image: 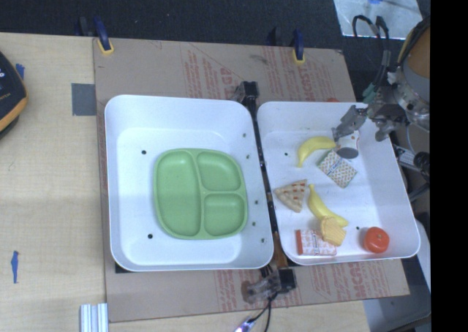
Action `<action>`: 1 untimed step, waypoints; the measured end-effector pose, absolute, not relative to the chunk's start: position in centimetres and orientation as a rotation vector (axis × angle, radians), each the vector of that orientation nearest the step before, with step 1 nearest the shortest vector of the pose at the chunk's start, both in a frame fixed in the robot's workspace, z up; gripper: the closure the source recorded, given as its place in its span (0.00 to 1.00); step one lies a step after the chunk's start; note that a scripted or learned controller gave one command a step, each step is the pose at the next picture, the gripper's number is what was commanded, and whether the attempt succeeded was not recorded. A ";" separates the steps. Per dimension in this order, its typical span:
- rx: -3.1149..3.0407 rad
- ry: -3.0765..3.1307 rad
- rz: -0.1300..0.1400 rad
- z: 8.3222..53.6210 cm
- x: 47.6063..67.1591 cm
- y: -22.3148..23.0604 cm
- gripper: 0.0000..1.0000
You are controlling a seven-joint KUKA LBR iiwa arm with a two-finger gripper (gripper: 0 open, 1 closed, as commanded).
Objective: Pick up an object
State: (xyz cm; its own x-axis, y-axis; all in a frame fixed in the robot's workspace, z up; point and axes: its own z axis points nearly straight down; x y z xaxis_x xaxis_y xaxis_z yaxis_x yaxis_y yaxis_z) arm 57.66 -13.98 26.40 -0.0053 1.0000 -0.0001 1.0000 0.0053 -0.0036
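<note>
Your gripper (349, 137) hangs over the right bin (380, 177), above a banana (314, 148) and a patterned packet (338, 170); you can't tell its opening, and nothing visibly sits in it.

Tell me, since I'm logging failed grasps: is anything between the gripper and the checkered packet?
Nothing visible. The gripper hangs just above the packet's upper edge in the right bin. The upper banana lies close on the packet's left, touching or nearly so, and might get nudged.
</note>
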 end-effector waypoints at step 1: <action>-2.214 -2.224 0.006 12.5 56.9 -18.0 0.00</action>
State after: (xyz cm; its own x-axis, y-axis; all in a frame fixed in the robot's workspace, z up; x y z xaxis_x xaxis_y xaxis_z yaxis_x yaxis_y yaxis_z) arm 56.93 -18.04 12.54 -0.0045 1.0000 -0.0007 1.0000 0.0045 -0.0050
